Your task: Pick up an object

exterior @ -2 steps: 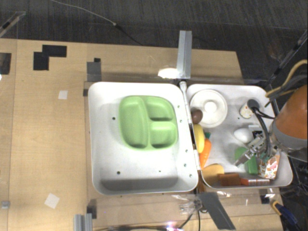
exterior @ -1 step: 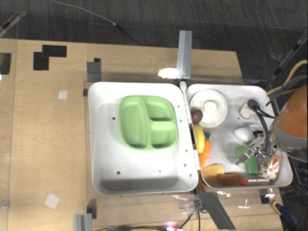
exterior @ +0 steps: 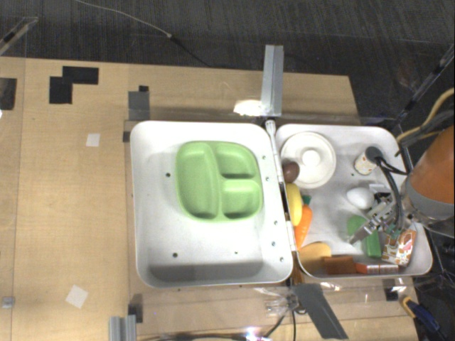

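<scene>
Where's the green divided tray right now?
The green divided tray lies in the left white bin, toward its upper middle, just left of the divider between bins.

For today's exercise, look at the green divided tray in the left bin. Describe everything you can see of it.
The green tray is a pale, matte green, plastic-looking dish with rounded corners. Raised ridges split it into three compartments: one long one on its left side and two smaller ones stacked on its right. It lies flat, open side up, slightly turned, in the upper middle of the left bin, resting on the white floor. Nothing sits in its compartments, and nothing else touches it; its right edge ends just short of the bin's right wall.
</scene>
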Available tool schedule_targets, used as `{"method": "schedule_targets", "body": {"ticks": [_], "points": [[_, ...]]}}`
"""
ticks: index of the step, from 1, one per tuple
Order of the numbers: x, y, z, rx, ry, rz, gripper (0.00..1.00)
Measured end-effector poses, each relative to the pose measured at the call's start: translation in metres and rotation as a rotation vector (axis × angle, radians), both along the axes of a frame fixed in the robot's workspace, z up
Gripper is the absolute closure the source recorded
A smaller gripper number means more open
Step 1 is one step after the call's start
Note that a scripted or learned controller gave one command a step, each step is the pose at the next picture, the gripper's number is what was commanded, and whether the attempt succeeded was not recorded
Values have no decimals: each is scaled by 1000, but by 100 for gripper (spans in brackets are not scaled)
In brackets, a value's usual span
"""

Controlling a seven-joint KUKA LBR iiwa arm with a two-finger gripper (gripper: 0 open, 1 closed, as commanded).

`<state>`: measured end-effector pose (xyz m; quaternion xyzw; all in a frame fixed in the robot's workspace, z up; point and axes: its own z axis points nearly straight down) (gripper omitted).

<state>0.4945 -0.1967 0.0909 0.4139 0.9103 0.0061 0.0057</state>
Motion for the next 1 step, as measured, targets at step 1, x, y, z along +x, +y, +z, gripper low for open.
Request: {"method": "schedule_targets", "body": {"ticks": [1], "points": [[0,-1,0,-2,0,34,0]]}}
